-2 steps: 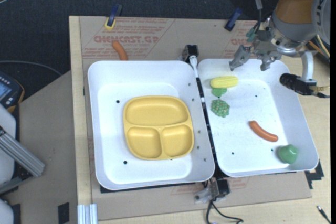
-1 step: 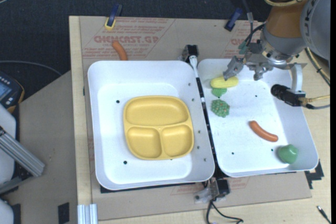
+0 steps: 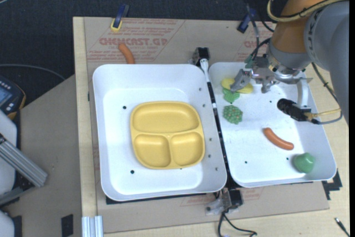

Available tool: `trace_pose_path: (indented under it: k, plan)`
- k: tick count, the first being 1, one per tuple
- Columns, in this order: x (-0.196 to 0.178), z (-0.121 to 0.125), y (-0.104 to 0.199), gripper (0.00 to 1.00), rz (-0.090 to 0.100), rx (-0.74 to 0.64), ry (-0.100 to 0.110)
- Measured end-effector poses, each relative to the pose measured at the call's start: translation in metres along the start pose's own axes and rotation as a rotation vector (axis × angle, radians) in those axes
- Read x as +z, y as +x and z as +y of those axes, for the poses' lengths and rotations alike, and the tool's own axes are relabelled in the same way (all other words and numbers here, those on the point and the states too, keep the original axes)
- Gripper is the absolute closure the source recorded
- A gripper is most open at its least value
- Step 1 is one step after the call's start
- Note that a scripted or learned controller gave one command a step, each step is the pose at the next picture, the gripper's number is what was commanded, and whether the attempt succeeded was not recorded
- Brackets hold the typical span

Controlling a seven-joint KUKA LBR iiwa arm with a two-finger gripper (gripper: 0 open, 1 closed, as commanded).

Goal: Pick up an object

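Grey two-finger gripper (image 3: 252,79), fingers spread, upper right bin; small yellow-green object (image 3: 230,86) just left, touching left fingertip.

My one camera sits fixed above the bench (image 3: 166,36), looking down at a slant on both bins, left bin (image 3: 111,136) centre frame.

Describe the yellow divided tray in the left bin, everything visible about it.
The yellow tray looks like smooth moulded plastic with rounded corners. It has three compartments: one wide one across the far side and two smaller ones side by side nearer the camera. It lies flat, right way up, roughly in the middle of the left bin, resting on the bin's white floor. Nothing lies in it, and nothing else touches it.
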State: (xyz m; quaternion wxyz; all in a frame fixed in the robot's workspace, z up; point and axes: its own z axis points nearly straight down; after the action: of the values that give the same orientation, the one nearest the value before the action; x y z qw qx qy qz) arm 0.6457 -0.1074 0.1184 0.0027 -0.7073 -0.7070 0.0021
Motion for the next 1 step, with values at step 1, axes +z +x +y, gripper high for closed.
trace_pose_path:
  k: [1]
  plan:
    - [0.0339, 0.0008, 0.0007, 0.0, 0.0, 0.0, -0.006]
